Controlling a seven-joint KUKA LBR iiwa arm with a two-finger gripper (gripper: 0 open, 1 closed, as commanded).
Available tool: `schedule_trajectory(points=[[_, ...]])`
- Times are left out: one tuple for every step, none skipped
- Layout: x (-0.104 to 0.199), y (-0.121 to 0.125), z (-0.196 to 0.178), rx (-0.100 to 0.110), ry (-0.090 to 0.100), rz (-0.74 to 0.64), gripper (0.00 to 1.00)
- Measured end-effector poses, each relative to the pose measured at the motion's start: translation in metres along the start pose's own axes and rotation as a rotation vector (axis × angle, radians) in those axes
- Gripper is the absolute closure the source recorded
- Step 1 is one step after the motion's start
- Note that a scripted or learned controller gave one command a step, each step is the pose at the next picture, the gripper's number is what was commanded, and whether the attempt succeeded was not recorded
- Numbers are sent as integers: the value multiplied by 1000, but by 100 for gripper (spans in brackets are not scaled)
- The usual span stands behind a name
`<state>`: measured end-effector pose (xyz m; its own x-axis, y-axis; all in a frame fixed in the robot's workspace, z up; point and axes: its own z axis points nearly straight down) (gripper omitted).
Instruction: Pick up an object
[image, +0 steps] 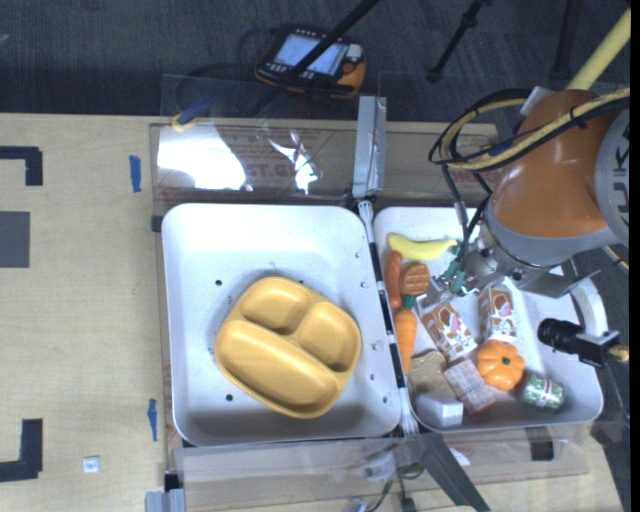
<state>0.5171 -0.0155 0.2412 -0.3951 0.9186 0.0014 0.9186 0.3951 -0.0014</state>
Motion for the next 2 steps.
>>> schedule_trajectory(points=[[26,-28,9,2,1,86,100],[88,-3,15,3,1,38,100]])
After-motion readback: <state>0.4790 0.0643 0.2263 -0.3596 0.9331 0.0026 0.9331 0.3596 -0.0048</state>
